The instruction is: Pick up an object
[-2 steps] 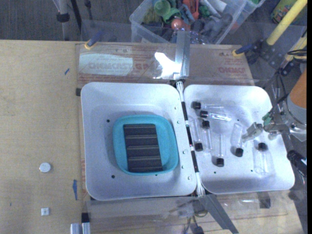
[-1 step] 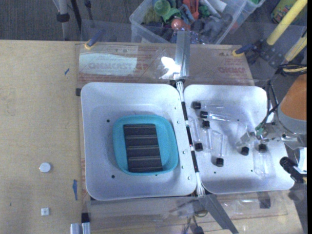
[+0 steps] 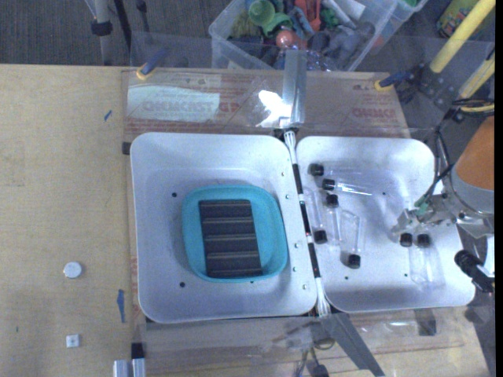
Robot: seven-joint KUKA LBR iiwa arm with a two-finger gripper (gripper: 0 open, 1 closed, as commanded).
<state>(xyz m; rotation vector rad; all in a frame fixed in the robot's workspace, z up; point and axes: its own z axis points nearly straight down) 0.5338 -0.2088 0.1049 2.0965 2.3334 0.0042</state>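
Gripper [image 3: 416,225] sits low over the right-hand shallow white bin [image 3: 393,289], near its right wall, on the end of the grey arm with the orange band [image 3: 478,167]; whether it is open or shut cannot be told, since the tip is small and tangled with nearby clutter. Nothing can be seen lifted clear, so I judge the pick not yet made: grasp and raise both remain. Right bin contents: several clear plastic vials with black caps [image 3: 334,210], scattered flat, some toward the left wall, a couple [image 3: 420,258] just beside the gripper. Left-hand shallow white bin [image 3: 157,171] holds a teal rounded tray [image 3: 192,226] carrying a dark ribbed rectangular block [image 3: 229,238], well apart from the arm.
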